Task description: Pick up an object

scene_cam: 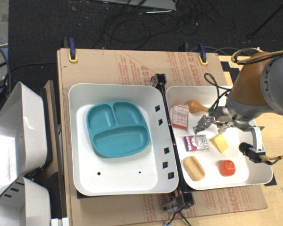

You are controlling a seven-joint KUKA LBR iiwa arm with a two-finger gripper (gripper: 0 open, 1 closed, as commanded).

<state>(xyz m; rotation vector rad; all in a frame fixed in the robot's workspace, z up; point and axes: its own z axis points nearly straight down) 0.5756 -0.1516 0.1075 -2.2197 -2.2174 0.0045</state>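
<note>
My gripper (201, 125) hangs over the middle of the right bin (259, 175), open, with nothing between its fingers. Just below it lies a purple and white packet (196, 142), and a yellow block (220, 142) sits to that packet's right. A red and white box (180, 116) lies to the gripper's left. An orange pear-shaped thing (195, 106) rests at the back, partly behind the gripper. Toward the front of the bin lie a tan bread roll (194, 167) and a red round object (227, 167).
The left bin (80, 173) holds a teal divided plate (118, 128). A black divider (167, 126) separates the bins. The grey arm with its orange band (254, 86) reaches in from the right, with black cables over the right bin's rim.
</note>
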